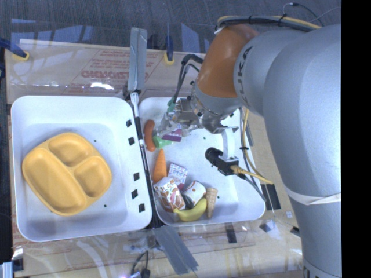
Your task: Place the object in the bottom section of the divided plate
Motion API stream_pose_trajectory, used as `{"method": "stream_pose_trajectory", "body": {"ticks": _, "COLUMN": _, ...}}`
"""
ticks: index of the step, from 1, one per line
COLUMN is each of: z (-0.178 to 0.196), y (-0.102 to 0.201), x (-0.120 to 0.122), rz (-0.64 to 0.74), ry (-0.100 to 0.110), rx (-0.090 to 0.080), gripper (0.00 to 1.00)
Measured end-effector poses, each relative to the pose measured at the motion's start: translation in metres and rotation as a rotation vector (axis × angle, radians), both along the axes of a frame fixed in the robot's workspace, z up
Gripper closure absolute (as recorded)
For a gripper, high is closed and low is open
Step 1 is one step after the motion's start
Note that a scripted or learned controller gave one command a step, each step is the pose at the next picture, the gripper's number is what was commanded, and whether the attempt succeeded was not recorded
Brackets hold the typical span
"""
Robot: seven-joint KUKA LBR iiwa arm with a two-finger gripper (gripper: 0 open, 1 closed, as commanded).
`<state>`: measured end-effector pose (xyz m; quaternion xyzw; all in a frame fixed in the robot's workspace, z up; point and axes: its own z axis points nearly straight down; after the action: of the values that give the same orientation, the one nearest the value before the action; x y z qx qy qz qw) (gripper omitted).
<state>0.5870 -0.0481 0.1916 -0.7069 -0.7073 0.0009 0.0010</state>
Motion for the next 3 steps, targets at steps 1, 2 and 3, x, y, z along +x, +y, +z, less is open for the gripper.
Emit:
{"method": "stream_pose_trajectory", "body": {"ticks": 1, "z": 0.017, "y": 0.054, "x": 0.004, "rz": 0.124, "ry": -0.001, "rx": -0.001, "gripper": 1.0}}
{"method": "stream_pose_trajectory", "body": {"ticks": 2, "z": -0.001, "y": 0.105, "x": -0.071, "rz": 0.286, "ry": 0.003, "rx": 0.0, "gripper": 1.0}}
{"method": "stream_pose_trajectory", "body": {"ticks": 3, "z": -0.009, "y": 0.168, "x": -0.028, "rz": 0.226, "ry": 0.003, "rx": -0.001, "gripper": 1.0}}
